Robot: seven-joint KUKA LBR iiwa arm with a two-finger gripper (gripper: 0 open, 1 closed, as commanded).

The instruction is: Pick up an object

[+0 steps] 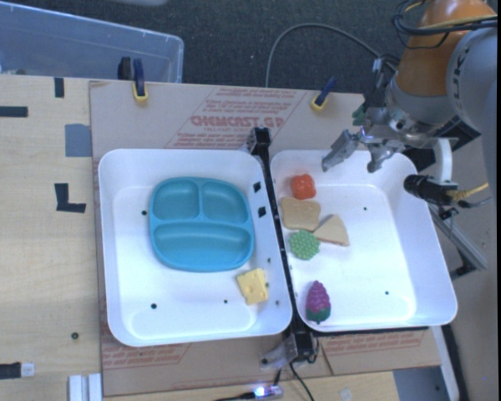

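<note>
My gripper (353,158) hangs over the back edge of the right bin (401,249), its two fingers spread open with nothing between them. Below and left of it in that bin lie a red tomato-like piece (302,185), a tan toast slice (300,214), a tan wedge (333,231), a green leafy ball (303,245) and a purple grape bunch (317,300). A yellow cheese block (253,286) rests in the left bin (125,224), near its front right corner.
A blue divided plate (202,224) fills the middle of the left bin. The raised divider (274,224) runs between the bins. Clamps (139,82) (321,97) hold the cardboard at the back. The right bin's right half is bare white floor.
</note>
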